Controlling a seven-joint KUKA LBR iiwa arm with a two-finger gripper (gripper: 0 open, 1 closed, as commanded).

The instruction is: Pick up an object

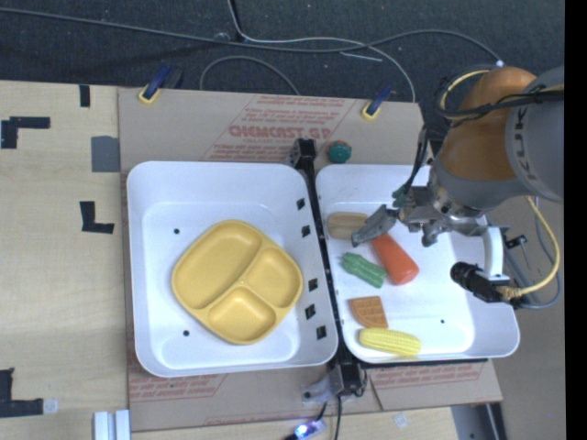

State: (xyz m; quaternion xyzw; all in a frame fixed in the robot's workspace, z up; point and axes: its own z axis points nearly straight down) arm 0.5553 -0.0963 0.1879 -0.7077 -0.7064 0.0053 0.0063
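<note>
The right bin (459,324) holds several toy foods: a red-orange carrot-like piece (397,259), a green vegetable (364,269), a tan flat piece (343,224), a brown cracker (369,311) and a yellow corn cob (389,341). My gripper (394,237) hangs over the middle of this bin, open, with one finger (369,231) near the tan piece and the other (429,236) to the right. The red-orange piece lies just below and between the fingertips, still resting on the bin floor. Nothing is held.
The left bin (151,246) holds a yellow divided plate (237,280). A small teal object (340,151) sits on the cardboard behind the bins. The arm's orange band (477,136) and cables crowd the right bin's far right side.
</note>
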